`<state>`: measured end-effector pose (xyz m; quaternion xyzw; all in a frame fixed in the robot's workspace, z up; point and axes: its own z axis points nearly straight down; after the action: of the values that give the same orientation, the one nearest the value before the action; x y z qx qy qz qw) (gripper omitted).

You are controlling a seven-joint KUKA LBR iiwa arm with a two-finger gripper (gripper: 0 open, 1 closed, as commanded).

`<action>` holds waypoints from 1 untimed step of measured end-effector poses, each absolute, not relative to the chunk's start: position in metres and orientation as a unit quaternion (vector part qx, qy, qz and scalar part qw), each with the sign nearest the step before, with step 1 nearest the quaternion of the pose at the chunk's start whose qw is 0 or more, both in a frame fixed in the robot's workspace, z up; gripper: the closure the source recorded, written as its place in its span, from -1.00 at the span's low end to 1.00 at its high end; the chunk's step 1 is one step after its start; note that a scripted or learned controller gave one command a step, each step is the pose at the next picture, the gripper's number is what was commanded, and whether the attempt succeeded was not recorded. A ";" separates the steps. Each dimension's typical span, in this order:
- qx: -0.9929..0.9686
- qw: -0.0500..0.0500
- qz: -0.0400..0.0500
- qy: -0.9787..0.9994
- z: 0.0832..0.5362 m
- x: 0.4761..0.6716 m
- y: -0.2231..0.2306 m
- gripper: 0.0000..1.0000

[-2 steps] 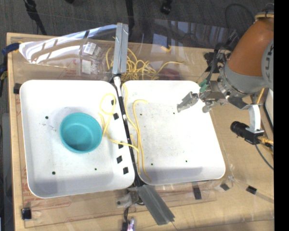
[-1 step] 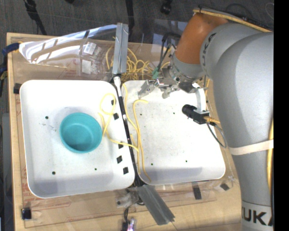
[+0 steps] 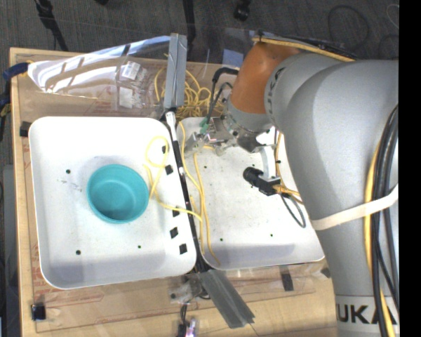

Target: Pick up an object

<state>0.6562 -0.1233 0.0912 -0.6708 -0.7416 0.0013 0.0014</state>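
Note:
A teal bowl [image 3: 117,192] stands upright near the middle of the left bin [image 3: 56,258]. The arm reaches in from the right over the right bin [image 3: 245,248]. Its gripper [image 3: 209,136] is low at that bin's far left corner, close to the rim, well apart from the bowl. A small green bit [image 3: 205,125] shows at the gripper's tip, and I cannot tell what it is. The arm's grey bulk hides the right side of the right bin.
A yellow cable [image 3: 158,161] loops over the divider between the bins and trails down the right bin's left side. More yellow cable and a clear plastic sheet [image 3: 91,72] lie behind the bins. The bench's front edge runs just below both bins.

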 end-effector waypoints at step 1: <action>-0.728 0.000 0.000 -0.686 0.144 0.657 -0.205 -1.00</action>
<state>0.6572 -0.2046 0.1437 -0.7280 -0.6856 0.0002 0.0001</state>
